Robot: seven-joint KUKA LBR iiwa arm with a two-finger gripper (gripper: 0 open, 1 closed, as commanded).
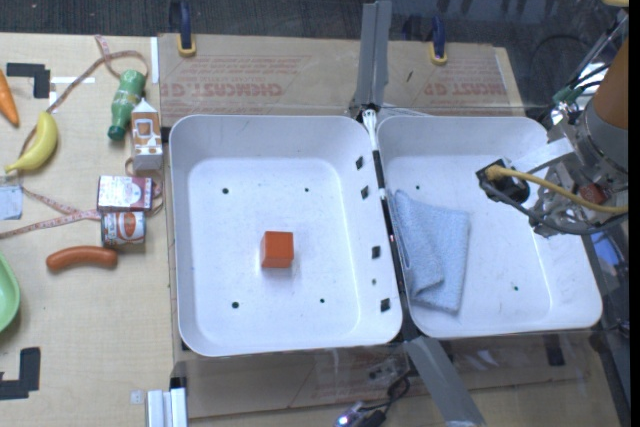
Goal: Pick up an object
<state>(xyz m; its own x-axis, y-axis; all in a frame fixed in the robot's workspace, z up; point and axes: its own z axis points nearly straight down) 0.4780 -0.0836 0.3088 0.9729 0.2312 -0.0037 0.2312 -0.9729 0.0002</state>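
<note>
Approach step, judging by the layout: nothing lifted yet. Two-finger gripper [547, 209] on the grey arm, hanging above the right side of the right shallow white bin [520, 310], well apart from anything to grasp. Cannot tell how wide the claw is open; nothing seen held in it.

Two candidates. Small orange cube [277, 249] lying alone near the middle of the left shallow white bin [200, 295], well apart from the walls. Pale blue folded cloth [432, 250] lying at the left side of the right bin, just beside the dividing wall, left of the gripper.

Next move probably calls for travelling left, centring over the cloth or going further to the cube, then descending straight with the claw spread.
</note>
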